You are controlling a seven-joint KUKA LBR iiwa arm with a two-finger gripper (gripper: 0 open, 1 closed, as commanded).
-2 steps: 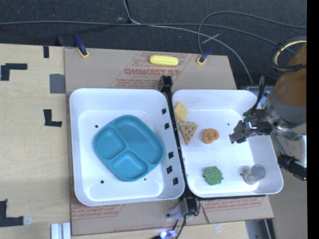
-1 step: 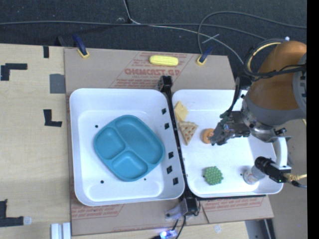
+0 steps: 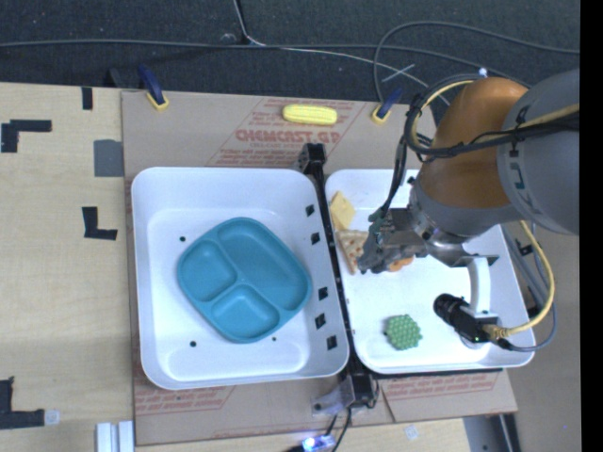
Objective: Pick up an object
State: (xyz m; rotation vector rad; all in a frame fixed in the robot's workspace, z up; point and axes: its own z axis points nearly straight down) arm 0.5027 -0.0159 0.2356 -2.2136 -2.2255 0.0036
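My gripper (image 3: 375,254) reaches down into the right bin (image 3: 513,281), near its left side. It hangs right over a tan waffle-like piece (image 3: 350,246) and an orange item (image 3: 403,264) that peeks out beside it. A pale yellow wedge (image 3: 340,211) lies just beyond, against the bin's left wall. A green bumpy ball (image 3: 403,331) rests near the bin's front, apart from the gripper. The arm's body hides the fingertips.
The left bin (image 3: 155,205) holds a blue divided plate (image 3: 244,279). A yellow corn-like object (image 3: 309,115) lies on the cardboard behind the bins. A black cable connector (image 3: 462,316) and cables trail over the right bin's front right.
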